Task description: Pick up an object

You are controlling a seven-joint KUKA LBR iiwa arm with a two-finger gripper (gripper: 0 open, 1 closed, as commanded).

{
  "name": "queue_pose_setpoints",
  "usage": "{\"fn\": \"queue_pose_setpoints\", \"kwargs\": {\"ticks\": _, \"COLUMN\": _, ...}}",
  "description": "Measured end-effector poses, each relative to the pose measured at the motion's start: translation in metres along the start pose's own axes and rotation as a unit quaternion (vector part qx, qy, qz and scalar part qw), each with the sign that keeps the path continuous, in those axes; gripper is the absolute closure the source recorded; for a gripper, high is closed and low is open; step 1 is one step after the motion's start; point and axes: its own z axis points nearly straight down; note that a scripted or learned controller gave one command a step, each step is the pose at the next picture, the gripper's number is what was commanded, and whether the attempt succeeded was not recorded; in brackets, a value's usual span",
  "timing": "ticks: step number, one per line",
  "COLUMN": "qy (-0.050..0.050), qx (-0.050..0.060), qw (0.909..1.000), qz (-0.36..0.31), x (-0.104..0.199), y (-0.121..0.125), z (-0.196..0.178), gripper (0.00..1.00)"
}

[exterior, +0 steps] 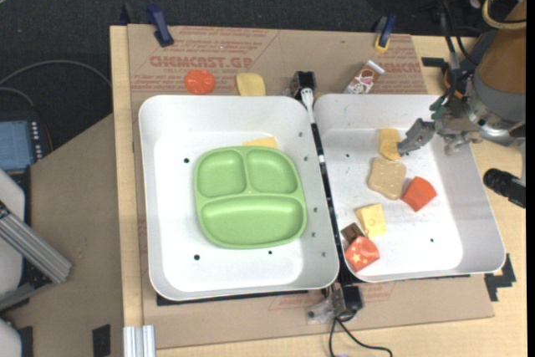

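Right bin (468, 251), contents as we count them: one small yellow piece (389, 143) toward the far side, its long axis running roughly near-to-far, slightly tilted; one tan toast-shaped slab (387, 178) just nearer than it, lying flat and turned a little off square; one orange-red block (419, 193) beside the slab on its right; one yellow cube (372, 220) with a small brown piece (351, 232) at its left; one red strawberry-like item (361, 253) at the near edge.

Gripper (415, 137): we see it reaching in from the right, low over the far part of the right bin. We see one dark finger (413, 138) angled down and to the left; whether the pair stands apart or together we cannot tell. Nothing shows between them.

The yellow piece lies just to the left of the fingertip, very near; contact we cannot judge.

Left bin (163, 205): one green divided plate (249, 196), a yellow edge (261, 142) behind it.
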Motion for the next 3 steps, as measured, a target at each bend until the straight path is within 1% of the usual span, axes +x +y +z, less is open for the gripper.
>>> {"fn": "queue_pose_setpoints", "kwargs": {"ticks": 1, "qy": 0.002, "qx": 0.005, "qw": 1.0, "qz": 0.004, "x": -0.035, "y": -0.073, "z": 0.114, "gripper": 0.0}}
{"fn": "queue_pose_setpoints", "kwargs": {"ticks": 2, "qy": 0.0, "qx": -0.002, "qw": 1.0, "qz": -0.002, "x": 0.0, "y": -0.025, "z": 0.108, "gripper": 0.0}}
{"fn": "queue_pose_setpoints", "kwargs": {"ticks": 3, "qy": -0.001, "qx": -0.002, "qw": 1.0, "qz": 0.0, "x": -0.003, "y": -0.027, "z": 0.098, "gripper": 1.0}}
